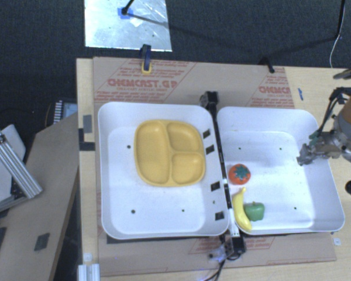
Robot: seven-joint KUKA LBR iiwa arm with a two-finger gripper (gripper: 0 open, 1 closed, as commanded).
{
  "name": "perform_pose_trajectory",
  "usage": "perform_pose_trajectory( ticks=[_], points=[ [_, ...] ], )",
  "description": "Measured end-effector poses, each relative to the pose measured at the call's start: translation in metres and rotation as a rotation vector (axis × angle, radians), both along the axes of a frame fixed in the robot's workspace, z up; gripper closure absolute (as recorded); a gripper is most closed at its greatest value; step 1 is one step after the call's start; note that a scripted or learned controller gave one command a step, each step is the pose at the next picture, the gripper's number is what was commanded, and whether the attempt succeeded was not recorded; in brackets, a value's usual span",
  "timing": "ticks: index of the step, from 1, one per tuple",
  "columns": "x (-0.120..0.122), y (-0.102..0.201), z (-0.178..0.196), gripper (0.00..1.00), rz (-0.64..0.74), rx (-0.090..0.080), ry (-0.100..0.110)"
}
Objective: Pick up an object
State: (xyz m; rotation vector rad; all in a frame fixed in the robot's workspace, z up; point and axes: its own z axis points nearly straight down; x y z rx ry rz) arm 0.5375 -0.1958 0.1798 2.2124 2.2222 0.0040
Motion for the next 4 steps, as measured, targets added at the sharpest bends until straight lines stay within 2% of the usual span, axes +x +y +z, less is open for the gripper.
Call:
perform_pose_trajectory(
  ticks=[2, 4],
  points=[
    [-0.008, 0.002, 0.116, 1.0, 0.001, -0.001, -0.002],
    [0.009, 0.09, 0.114, 1.0, 0.004, 0.002, 0.003]
  ],
)
